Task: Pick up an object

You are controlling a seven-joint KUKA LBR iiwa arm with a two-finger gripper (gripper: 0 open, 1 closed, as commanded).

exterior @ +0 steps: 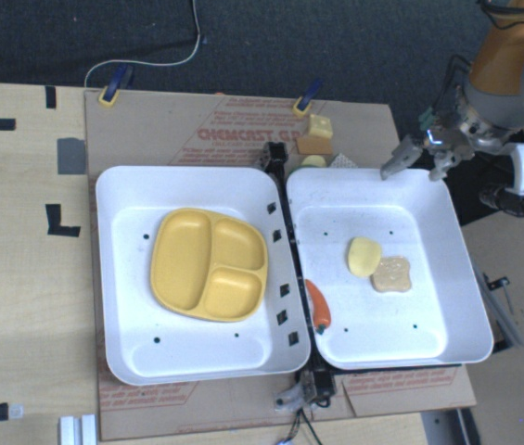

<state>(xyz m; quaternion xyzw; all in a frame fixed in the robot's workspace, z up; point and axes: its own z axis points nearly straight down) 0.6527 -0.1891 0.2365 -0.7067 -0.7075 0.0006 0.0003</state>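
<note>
Since nothing sits between the fingers yet, we judge the step in hand to be the approach: bringing the pincer (415, 160) from the far right corner of the right bin (461, 276) over to something worth grasping. Its two fingers stand spread apart, empty, hovering at the bin's far rim. We would choose one target before descending. The pale yellow round piece (364, 257) lies near the middle of the right bin, touching or nearly touching a beige, toast-like piece (392, 274) on its right, so a careless closure could catch both or nudge one away. We would come straight down over the yellow piece, fingers set across its narrower width and clear of its neighbour. An orange carrot-like piece (318, 306) lies against the bin's left wall, which leaves little room for a finger on that side; we think it the poorer choice. Relative to the pincer, the yellow piece lies nearer to us and slightly left, well apart from the fingertips. The left bin (118, 248) holds a yellow divided plate (209, 264).
</note>
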